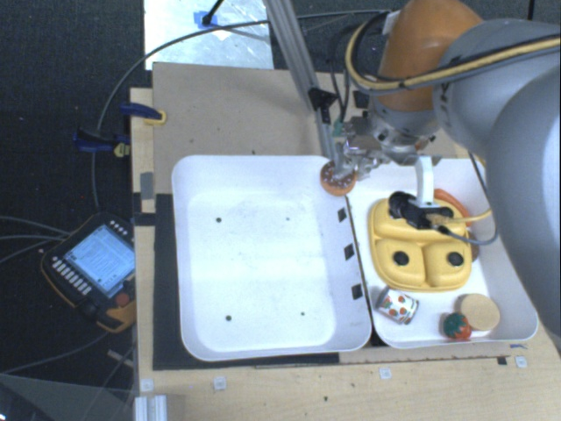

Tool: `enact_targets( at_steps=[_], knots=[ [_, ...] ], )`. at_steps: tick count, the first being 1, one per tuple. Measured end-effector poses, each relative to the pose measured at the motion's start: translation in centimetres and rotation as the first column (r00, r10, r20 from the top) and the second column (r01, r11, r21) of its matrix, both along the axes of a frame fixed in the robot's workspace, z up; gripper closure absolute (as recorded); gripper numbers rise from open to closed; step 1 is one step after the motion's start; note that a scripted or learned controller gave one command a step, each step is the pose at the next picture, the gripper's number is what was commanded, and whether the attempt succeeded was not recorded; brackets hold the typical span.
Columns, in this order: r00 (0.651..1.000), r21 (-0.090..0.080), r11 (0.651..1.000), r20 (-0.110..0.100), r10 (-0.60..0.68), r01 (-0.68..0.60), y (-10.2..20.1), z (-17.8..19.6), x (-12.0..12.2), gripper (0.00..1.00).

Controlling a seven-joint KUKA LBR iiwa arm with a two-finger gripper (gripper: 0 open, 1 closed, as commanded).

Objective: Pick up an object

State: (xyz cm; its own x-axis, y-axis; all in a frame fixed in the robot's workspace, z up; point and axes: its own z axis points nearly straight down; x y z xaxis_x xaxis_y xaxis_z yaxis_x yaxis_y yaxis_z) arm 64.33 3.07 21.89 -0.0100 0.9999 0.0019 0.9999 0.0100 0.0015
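Observation:
My gripper [344,163] hangs over the back edge where the two bins meet. A small brown round thing [337,180], like a ring-shaped biscuit, sits right under the fingertips and looks pinched between them, just above the rim. The right bin [517,318] holds a large yellow moulded block [422,254] with dark round holes, a small spotted cup [396,305] on its side, a green and red ball [454,325] and a tan disc [479,310]. An orange piece [449,200] peeks out behind the yellow block.
The left bin [254,261] lies to the gripper's left, its wall touching the right bin's. A control pendant [92,263] with a lit screen rests off the bench at far left. A metal pole [294,42] slants down behind the gripper.

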Motion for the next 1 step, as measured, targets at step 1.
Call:
enact_targets(
  at_steps=[1],
  knots=[
    [1.0,0.0,1.0,0.001,0.0,0.0,4.47,-0.13,0.28,1.0]
  ],
)
